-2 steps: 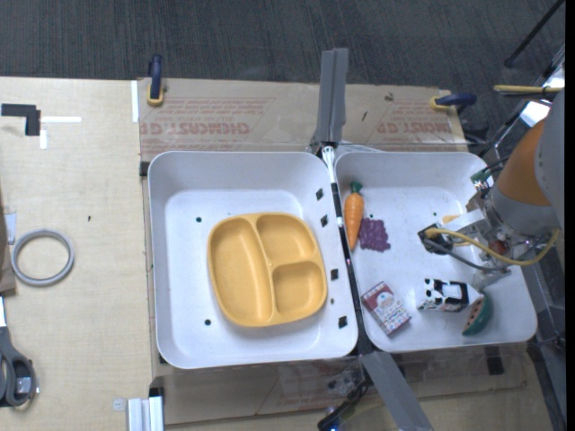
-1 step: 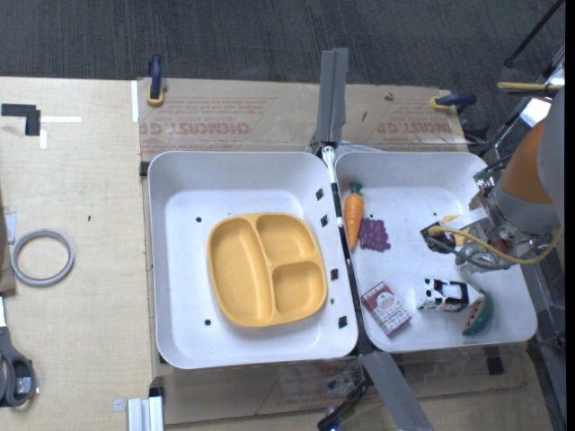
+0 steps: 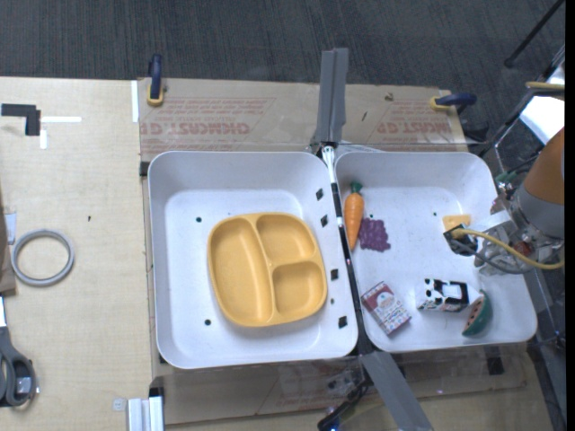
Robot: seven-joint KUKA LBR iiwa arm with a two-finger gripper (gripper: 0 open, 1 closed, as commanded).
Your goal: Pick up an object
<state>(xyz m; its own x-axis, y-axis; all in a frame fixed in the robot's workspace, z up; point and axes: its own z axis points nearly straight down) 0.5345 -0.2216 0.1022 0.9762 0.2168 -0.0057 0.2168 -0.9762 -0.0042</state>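
Observation:
The right bin point(image 3: 422, 182) holds an orange carrot point(image 3: 354, 212) by its left wall, with a purple bunch of grapes point(image 3: 374, 234) beside it. A red and white box point(image 3: 386, 308) lies near the front. To its right are a black and white cow toy point(image 3: 445, 295) and a watermelon slice point(image 3: 476, 315). A small yellow wedge point(image 3: 456, 223) sits toward the right wall. My gripper point(image 3: 490, 257) hangs low over the right side of this bin, just right of the wedge and above the cow toy.
The left bin point(image 3: 180, 196) holds a yellow divided plate point(image 3: 267, 268). A grey divider post point(image 3: 332, 97) stands between the bins at the back. A roll of tape point(image 3: 39, 257) and scissors point(image 3: 16, 375) lie on the bench at left.

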